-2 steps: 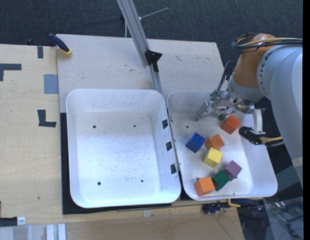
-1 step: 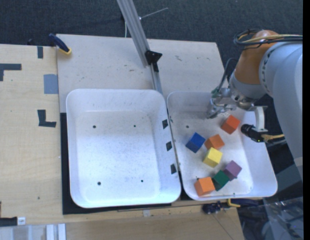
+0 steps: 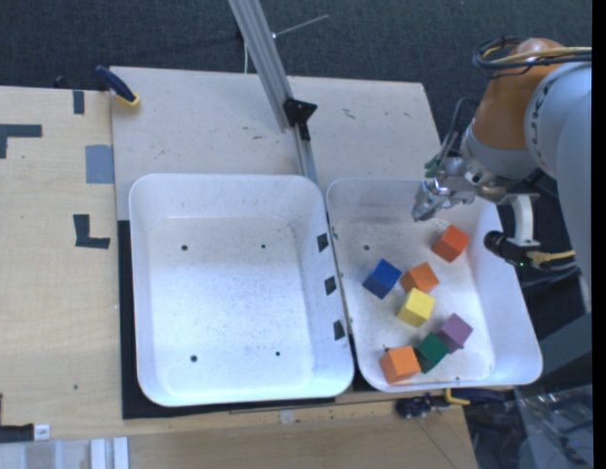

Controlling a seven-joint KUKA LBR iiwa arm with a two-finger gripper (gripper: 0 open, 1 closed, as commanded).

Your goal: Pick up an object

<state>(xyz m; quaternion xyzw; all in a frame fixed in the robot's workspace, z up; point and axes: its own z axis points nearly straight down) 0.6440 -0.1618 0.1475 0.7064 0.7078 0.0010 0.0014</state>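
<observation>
Several small blocks lie in the right bin [image 3: 362,203]. An orange block [image 3: 451,242] sits nearest my gripper, and a blue block [image 3: 382,277], another orange block [image 3: 419,278] and a yellow block [image 3: 416,307] cluster mid-bin. Toward the front are a purple block [image 3: 456,330], a green block [image 3: 433,350] and a third orange block [image 3: 401,362]. My gripper [image 3: 426,205] hangs over the bin's far right part, just up-left of the nearest orange block. Nothing shows between its fingers.
The left bin [image 3: 225,281] stands beside the right one. A slanted metal pole [image 3: 267,52] crosses the bench behind the bins, ending in a black clamp [image 3: 299,112]. The arm's grey and orange body [image 3: 523,106] fills the upper right.
</observation>
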